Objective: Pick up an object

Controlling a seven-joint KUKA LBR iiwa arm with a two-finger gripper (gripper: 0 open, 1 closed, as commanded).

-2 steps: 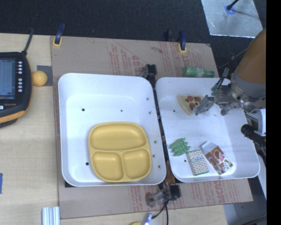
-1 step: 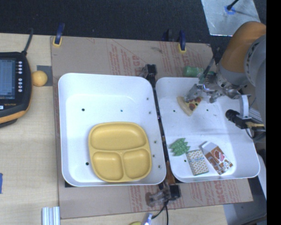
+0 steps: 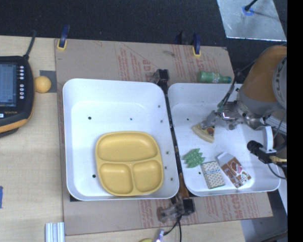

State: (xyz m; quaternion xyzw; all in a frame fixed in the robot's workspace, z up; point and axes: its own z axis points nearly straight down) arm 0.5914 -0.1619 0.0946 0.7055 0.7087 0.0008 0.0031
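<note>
metal pincer (image 3: 210,122), grip unclear, meets a tan wedge-shaped slice (image 3: 204,131).

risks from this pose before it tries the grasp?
The pincer sits at the edge of the pizza-slice toy, so it may nudge the flat piece aside instead of lifting it. The toy also lies close to the right bin middle, with the green leaf nearby, so a slide could crowd them.
</note>
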